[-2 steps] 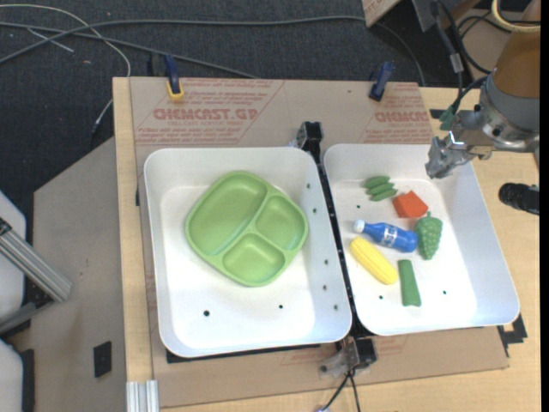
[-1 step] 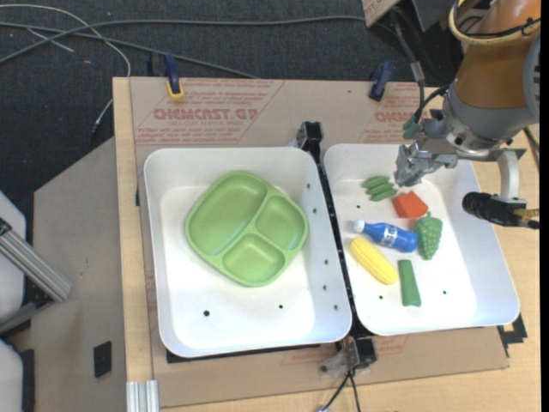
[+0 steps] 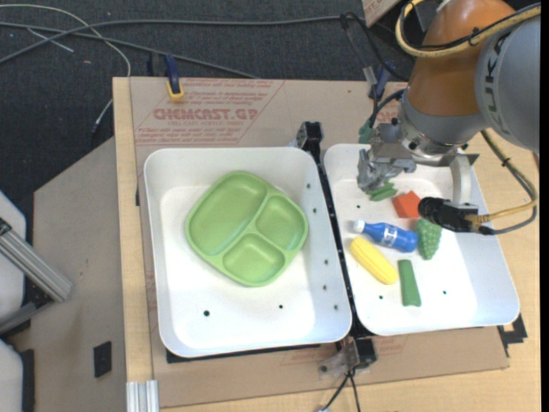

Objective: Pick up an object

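Nearest us, well left of our end effector (image 3: 375, 175), lies the green divided plate (image 3: 247, 227): light, stiff, awkwardly wide. Just below it sit the blue bottle (image 3: 388, 234) and yellow corn (image 3: 373, 259), light, slick, best pinched across their middles. Whether it is parted or closed we cannot tell.

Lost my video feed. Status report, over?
Gripper low in right bin, over a green item. Grasp unclear. Red block, blue bottle close by.
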### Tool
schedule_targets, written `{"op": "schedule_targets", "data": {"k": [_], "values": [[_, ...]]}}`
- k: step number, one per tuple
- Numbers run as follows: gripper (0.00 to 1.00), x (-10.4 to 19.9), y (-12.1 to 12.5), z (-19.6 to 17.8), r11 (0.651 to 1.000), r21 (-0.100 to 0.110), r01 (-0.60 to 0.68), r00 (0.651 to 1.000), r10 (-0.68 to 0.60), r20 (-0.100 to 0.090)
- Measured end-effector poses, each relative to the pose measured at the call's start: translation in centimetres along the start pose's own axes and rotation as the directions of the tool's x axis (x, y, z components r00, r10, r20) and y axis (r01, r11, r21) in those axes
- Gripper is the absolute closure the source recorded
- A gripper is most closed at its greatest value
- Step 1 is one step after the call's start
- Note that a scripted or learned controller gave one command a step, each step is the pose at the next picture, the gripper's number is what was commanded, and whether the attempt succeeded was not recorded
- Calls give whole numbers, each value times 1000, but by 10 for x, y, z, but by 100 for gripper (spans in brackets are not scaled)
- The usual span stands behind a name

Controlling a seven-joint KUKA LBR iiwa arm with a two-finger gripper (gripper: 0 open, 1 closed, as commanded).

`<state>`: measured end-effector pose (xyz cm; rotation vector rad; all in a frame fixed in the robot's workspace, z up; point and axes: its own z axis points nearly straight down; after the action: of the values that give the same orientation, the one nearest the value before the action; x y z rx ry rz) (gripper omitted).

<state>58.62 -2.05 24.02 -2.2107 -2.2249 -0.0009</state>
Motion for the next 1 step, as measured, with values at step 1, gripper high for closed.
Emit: {"op": "schedule_targets", "data": {"k": [1], "values": [[100,45,10,5,1000,-4,-1,1000,1,2]]}}
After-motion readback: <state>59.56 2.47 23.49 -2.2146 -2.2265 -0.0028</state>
